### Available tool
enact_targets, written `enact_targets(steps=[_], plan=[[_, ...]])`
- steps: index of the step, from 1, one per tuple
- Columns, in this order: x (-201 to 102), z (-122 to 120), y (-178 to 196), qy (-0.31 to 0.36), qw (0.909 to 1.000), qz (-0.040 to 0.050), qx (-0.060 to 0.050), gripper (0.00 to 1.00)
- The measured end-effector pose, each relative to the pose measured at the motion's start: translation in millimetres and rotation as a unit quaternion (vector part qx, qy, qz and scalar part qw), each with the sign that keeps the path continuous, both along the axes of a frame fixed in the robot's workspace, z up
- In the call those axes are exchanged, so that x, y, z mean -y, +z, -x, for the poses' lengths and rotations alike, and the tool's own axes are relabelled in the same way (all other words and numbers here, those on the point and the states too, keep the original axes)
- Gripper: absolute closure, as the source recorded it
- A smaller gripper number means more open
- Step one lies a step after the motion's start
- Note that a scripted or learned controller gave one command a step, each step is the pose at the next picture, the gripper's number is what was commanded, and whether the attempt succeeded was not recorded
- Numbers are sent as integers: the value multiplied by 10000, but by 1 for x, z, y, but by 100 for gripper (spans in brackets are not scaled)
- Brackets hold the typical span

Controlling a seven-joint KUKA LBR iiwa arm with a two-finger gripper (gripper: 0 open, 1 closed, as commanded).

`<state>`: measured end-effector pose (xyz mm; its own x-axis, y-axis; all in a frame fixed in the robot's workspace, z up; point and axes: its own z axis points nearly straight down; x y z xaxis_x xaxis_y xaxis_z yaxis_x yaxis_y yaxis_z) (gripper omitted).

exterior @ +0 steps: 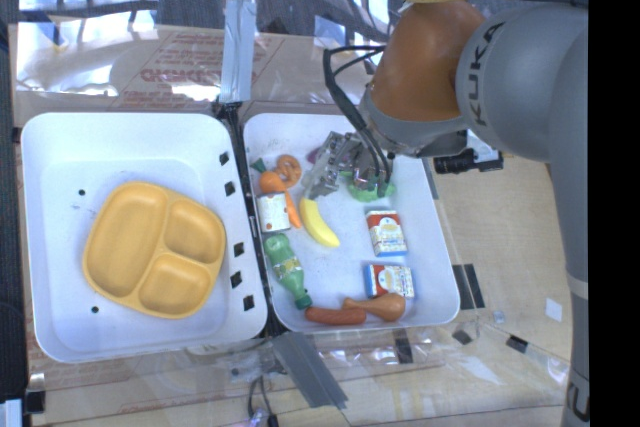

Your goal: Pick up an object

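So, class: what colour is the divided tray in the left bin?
Yellow; the divided tray shows clearly in the camera view.

One fixed camera looks down at a slant on both bins from above.

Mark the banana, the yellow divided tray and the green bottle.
banana point(319, 223): camera view, middle of its curved body.
yellow divided tray point(152, 247): camera view, ridge where its compartments meet.
green bottle point(284, 267): camera view, mid body, right bin's left edge.

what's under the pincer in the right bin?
Under the pincer lies a green item, partly covered by it. The banana and orange fruit lie beside it. What else it covers cannot be seen.
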<state>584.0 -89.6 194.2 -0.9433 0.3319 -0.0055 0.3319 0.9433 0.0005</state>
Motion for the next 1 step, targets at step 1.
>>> enact_targets(steps=[1], plan=[[-37,-54,35,-93,10000,-8,2,100]])
